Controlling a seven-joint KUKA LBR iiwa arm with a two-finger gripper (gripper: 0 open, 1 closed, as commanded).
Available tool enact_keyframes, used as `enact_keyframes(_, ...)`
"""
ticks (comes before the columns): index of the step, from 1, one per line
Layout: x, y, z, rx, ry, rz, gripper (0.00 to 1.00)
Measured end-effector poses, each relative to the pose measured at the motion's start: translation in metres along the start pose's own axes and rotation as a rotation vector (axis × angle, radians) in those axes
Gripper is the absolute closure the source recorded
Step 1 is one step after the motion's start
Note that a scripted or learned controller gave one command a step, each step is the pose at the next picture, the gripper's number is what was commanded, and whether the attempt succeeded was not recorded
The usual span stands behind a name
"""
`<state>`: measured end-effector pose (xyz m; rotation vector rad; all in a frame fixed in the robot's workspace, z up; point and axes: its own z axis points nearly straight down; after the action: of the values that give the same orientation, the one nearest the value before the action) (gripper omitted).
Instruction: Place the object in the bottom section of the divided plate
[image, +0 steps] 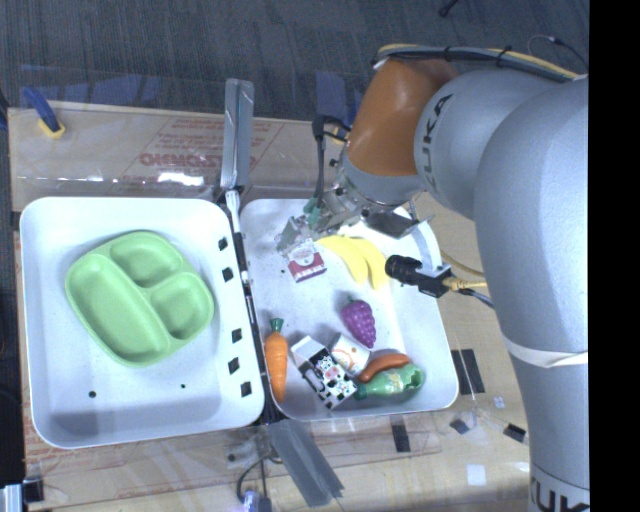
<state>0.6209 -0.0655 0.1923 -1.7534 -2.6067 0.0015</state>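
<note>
Over the right white bin (425, 330), toward its twelve o'clock edge, the gripper (300, 228) hovers beside a small red-and-white card packet (306, 264) and a yellow plastic banana (358, 258); whether it is open or holding anything, I cannot tell. The green divided plate (140, 295) sits in the left white bin (50, 400), at nine o'clock. A sound grasp probably needs a descent squarely over one object, clear of its neighbours.

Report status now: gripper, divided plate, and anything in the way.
Gripper low over right bin, near banana and small red box. Green divided plate in left bin, sections bare. Bin walls between.
</note>
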Motion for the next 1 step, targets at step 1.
enact_keyframes(1, 0.0921, 0.0516, -0.0217, 0.001, 0.001, 0.037, 1.0)
